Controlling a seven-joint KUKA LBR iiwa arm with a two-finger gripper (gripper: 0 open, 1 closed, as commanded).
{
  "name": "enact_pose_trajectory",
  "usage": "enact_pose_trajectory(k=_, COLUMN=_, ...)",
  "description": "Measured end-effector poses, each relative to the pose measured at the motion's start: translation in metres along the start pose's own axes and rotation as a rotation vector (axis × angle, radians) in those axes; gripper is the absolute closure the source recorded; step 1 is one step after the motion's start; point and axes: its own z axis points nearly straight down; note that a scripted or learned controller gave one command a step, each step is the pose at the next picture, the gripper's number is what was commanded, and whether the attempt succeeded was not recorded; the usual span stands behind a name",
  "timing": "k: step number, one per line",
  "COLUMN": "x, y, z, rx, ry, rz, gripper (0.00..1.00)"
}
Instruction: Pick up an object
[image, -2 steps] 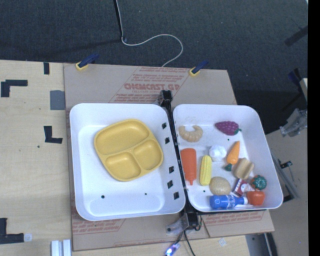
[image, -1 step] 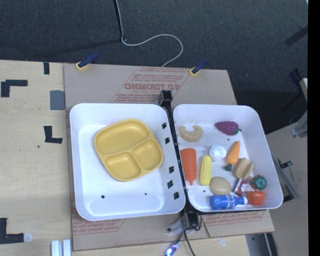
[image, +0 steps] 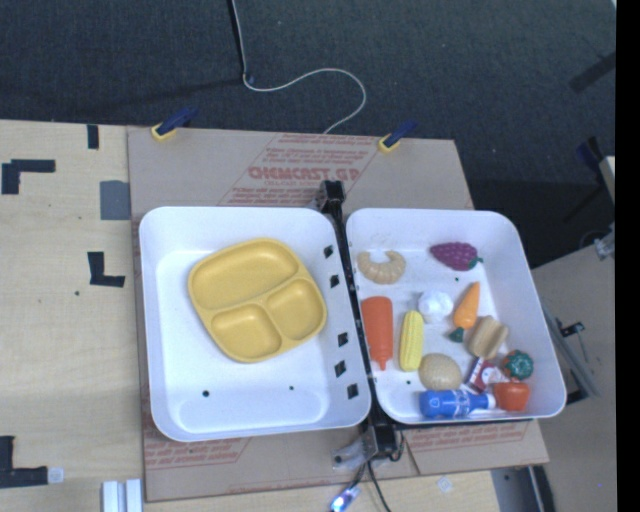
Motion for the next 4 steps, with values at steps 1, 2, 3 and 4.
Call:
enact_pose_trajectory(k=1, x=0.000, y=0.000, z=-0.045, rx=-0.001, ry=-0.001, rz=0.000, gripper=1.00)
enact_pose_trajectory(k=2, x=0.000, y=0.000, z=-0.012, rx=0.006, ry=0.002, rz=0.002, gripper=1.00)
enact_pose_trajectory(k=3, x=0.000, y=0.000, z=-0.084, rx=-0.005, ry=-0.002, rz=0.000, gripper=1.00)
enact_pose_trajectory(k=4, x=0.000, y=0.000, z=-0.060, rx=0.004, ry=0.001, rz=0.001, gripper=1.00)
